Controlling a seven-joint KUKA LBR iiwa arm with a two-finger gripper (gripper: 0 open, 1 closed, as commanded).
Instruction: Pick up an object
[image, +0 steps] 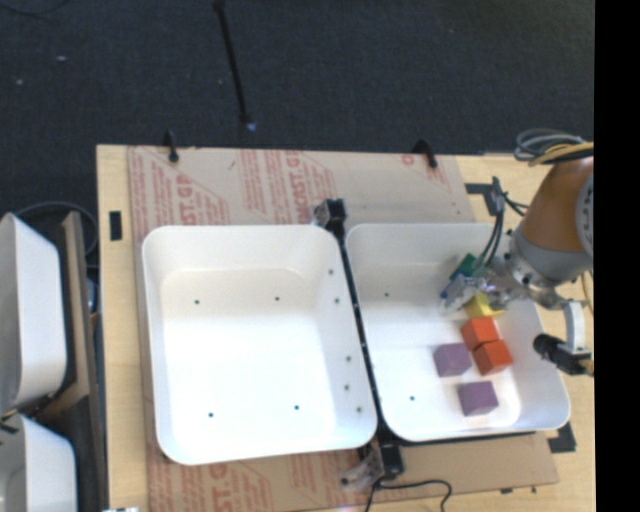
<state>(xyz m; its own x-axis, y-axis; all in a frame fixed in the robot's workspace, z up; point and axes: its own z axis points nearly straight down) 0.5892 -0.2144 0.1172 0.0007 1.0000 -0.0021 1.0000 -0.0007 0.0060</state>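
arm: the grey arm with its orange band reaches in from the right and leans down over the upper right part of the right bin.
gripper: the gripper sits low over the right bin, near its right wall, with a green part just above its tip.
fingers: too small and blurred to read; i cannot tell whether they are spread or pressed together, and nothing is clearly seen between them.
right bin: a shallow white bin that holds all the blocks, gathered in its right half.
yellow block: a small yellow block lies just beside the gripper tip, partly hidden by it.
orange blocks: one orange block lies just below the yellow one, and a second orange block touches it from the lower right.
purple blocks: one purple block lies just left of the lower orange block; another purple block lies below, near the front wall.
left bin: a white bin stands side by side with the right one, their walls touching.
bench: a wooden board with red print lies under both bins.
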